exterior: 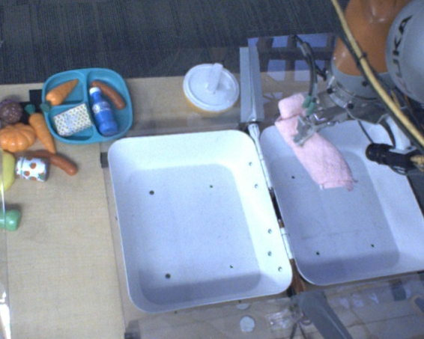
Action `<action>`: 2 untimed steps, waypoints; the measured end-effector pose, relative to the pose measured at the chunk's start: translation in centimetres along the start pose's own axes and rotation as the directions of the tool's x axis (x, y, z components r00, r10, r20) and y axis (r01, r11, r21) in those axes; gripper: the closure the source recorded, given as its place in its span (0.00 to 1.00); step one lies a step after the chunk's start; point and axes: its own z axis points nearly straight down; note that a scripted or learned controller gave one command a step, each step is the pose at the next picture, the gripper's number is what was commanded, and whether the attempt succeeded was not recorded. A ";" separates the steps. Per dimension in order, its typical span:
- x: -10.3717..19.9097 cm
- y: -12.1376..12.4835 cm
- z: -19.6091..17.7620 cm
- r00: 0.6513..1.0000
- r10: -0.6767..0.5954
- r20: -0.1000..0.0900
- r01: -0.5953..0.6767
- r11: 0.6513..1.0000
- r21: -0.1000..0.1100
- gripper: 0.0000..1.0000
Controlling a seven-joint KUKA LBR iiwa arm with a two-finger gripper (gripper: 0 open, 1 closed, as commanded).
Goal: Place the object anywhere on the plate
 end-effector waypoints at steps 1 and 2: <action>5.3 1.1 -0.9 0.920 -0.393 -0.001 0.393 0.920 0.000 1.00; 10.9 1.5 -1.7 0.691 -0.723 -0.001 0.723 0.691 -0.002 1.00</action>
